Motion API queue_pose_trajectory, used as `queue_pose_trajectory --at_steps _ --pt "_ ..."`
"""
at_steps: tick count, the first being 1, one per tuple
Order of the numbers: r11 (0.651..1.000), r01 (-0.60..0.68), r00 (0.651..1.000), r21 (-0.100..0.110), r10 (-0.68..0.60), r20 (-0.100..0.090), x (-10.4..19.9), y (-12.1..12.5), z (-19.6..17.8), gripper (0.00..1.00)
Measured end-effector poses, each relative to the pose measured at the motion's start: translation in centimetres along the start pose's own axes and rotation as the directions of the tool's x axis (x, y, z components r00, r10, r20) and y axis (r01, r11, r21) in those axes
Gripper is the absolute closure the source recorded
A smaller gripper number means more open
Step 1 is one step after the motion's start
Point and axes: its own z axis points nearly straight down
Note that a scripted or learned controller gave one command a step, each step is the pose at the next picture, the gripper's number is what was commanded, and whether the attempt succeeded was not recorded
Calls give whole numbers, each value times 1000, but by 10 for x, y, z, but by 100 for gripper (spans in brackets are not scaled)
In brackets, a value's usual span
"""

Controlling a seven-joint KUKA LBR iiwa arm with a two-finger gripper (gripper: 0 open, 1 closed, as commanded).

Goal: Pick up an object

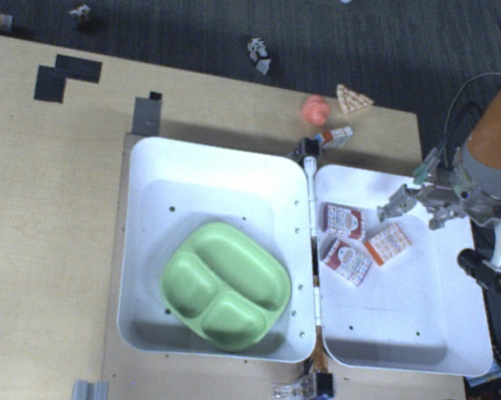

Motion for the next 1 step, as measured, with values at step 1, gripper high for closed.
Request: queue_pose_trajectory --at_steps 1 --pt "1000 -1 1000 -14 1 3 27 21 102 0"
